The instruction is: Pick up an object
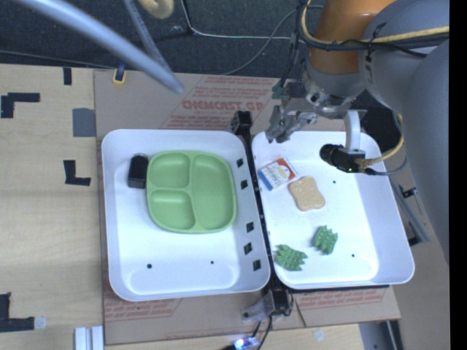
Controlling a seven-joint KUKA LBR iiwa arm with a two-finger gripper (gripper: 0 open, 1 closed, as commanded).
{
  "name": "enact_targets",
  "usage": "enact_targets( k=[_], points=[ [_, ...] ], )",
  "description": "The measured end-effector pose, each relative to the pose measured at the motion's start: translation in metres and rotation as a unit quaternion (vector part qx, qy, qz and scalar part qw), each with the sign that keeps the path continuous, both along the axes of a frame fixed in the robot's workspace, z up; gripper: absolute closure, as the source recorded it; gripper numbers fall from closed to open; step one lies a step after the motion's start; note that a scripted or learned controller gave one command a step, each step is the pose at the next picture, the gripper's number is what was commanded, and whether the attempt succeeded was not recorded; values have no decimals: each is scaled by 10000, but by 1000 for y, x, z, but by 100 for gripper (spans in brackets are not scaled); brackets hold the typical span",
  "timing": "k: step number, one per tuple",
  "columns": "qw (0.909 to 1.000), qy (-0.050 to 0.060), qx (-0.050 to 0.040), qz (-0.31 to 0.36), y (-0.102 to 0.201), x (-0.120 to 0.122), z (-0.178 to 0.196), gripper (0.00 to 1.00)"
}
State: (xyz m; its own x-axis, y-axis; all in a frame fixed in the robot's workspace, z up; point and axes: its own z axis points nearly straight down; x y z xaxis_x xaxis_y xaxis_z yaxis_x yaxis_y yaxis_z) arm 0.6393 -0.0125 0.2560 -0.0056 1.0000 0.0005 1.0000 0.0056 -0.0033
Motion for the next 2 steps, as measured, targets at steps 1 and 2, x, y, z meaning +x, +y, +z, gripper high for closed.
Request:
enact_targets(
  k=[1,2],
  points=[
    [10000,-5,0,3,58,11,-12,100],
    [10000,1,-2,2,112,13,-31,100]
  ],
)
